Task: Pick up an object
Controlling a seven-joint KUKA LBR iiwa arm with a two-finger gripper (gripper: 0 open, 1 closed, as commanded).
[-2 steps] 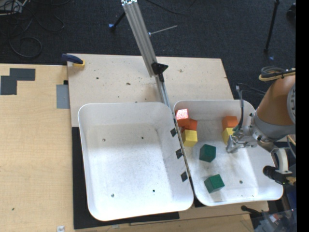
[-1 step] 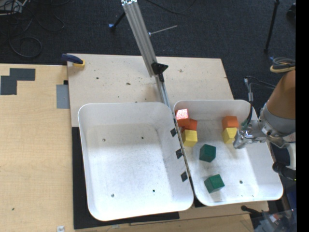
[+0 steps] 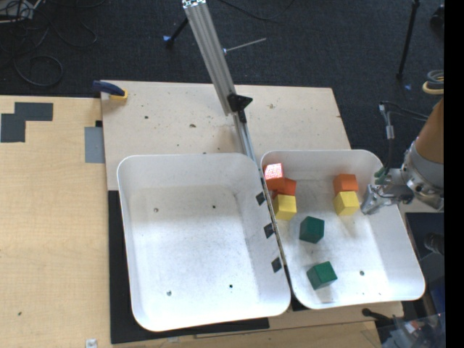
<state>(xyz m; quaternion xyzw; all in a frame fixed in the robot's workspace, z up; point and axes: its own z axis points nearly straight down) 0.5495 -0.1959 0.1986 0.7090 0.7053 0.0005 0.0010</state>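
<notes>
Yellow and orange blocks (image 3: 346, 194) sat stacked near the right bin's (image 3: 406, 267) right wall, and the gripper (image 3: 375, 199) hovered just beside them, apparently in the approach step, its opening impossible to tell, so closing squarely around one block seemingly came next.

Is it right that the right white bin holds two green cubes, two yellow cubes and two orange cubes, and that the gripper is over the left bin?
Not quite. The camera view shows the gripper at the right rim of the right white bin, not over the left white bin. The rest holds: two green cubes, two yellow cubes, two orange cubes.
</notes>
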